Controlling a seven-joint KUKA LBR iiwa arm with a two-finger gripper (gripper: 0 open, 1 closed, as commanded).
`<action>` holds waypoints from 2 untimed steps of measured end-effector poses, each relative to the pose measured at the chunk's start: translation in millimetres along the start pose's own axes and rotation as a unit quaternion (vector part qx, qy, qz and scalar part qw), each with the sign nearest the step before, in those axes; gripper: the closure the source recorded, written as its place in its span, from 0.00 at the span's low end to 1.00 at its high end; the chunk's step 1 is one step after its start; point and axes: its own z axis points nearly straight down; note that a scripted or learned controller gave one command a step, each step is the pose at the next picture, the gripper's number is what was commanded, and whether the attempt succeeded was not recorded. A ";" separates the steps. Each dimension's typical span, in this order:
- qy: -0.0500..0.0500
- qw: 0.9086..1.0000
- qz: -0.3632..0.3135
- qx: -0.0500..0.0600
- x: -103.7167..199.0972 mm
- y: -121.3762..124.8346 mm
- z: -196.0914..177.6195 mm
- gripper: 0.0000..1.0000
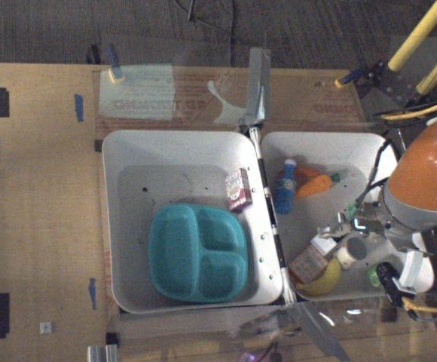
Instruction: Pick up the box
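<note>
well, the box (239, 189), small w/ red and white print, stands in the left bin (120, 202) against its right wall, just above the teal tray (198, 253). the gripper (337, 232) hangs over the right bin (369, 145), well apart from the box, near a brown carton (309, 262) and a yellow fruit (322, 280); can't tell how wide it's open or if it has anything.

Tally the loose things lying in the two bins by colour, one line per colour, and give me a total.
Teal: 1, the divided tray in the left bin
Red and white: 1, the small box beside the tray
Blue: 1, the bottle in the right bin
Orange: 1, the carrot
Yellow: 1, the banana
Brown: 1, the flat packet
Total: 6
</note>
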 end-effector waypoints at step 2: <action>0.000 0.995 -0.099 0.013 -70.2 25.2 -159.4 1.00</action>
